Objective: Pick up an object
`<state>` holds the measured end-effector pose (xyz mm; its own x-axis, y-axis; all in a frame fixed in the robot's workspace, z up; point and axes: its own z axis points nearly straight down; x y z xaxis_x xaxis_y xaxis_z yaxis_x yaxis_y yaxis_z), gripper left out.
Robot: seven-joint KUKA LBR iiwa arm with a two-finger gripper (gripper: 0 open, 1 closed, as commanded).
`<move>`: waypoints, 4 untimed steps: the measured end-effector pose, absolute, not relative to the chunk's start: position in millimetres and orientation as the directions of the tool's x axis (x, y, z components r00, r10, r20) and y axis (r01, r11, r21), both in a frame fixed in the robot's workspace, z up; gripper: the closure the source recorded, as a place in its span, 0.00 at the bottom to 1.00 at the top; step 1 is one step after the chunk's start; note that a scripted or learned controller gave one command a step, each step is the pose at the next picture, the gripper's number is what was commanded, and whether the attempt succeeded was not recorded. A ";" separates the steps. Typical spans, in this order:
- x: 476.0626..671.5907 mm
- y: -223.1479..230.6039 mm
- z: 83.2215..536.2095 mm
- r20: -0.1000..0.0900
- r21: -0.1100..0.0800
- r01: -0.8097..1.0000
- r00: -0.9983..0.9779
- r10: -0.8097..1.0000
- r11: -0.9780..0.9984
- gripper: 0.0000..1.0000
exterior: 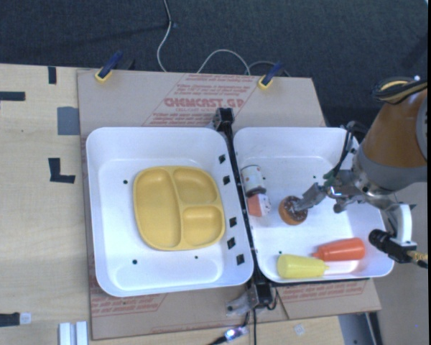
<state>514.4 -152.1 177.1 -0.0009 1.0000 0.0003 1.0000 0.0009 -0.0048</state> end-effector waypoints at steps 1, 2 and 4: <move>513.1 -152.2 112.4 0.001 -0.007 1.000 0.000 1.000 0.000 0.00; 513.8 -152.8 85.8 -0.001 0.000 1.000 0.001 1.000 -0.001 0.00; 518.2 -142.6 158.8 -0.001 0.002 1.000 -0.002 1.000 0.002 1.00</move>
<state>518.2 -142.6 158.8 -0.0024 1.0000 -0.0008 1.0000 0.0024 0.0023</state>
